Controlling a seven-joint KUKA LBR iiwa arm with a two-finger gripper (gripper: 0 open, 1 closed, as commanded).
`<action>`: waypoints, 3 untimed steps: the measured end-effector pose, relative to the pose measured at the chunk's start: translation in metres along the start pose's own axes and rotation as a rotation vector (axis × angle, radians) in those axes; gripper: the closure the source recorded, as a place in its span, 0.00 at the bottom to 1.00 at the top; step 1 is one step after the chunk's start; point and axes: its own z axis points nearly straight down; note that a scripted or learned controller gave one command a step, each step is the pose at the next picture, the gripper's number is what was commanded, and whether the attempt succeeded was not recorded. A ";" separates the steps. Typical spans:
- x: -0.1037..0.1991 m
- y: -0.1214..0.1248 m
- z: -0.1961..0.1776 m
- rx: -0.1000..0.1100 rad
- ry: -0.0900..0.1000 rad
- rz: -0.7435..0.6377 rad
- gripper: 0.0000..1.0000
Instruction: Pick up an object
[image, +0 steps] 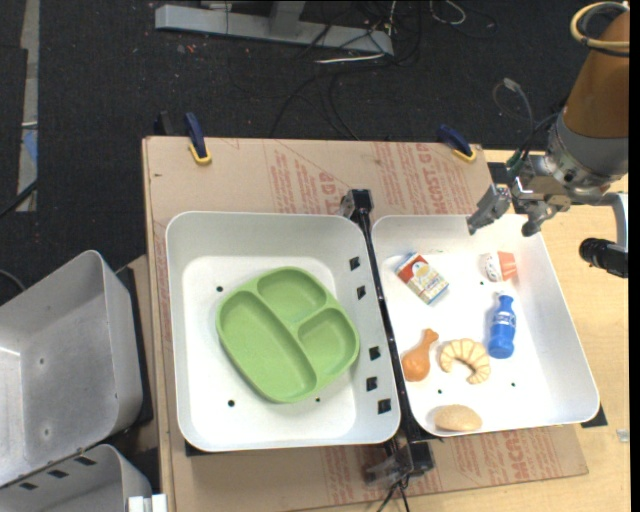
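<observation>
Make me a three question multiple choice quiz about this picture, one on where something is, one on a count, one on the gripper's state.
1. Where does the green divided plastic plate lie?
A. left white bin
B. right white bin
C. on the brown bench board

2. How many compartments does that plate have?
A. two
B. three
C. five

3. How is the two-finger gripper?
A. shut on the blue toy bottle
B. shut on the tan croissant
C. open, holding nothing

Answers: 1 A, it sits in the left white bin. 2 B, ridges split it into three wells. 3 C, its fingers spread apart above the right white bin's far rim; the blue toy bottle and tan croissant lie below in that bin.
</observation>
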 end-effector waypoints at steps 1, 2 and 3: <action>0.001 0.002 -0.008 -0.012 -0.002 -0.003 0.00; 0.008 0.005 0.054 -0.007 -0.001 -0.005 0.00; 0.003 0.005 0.117 -0.006 -0.001 0.000 0.00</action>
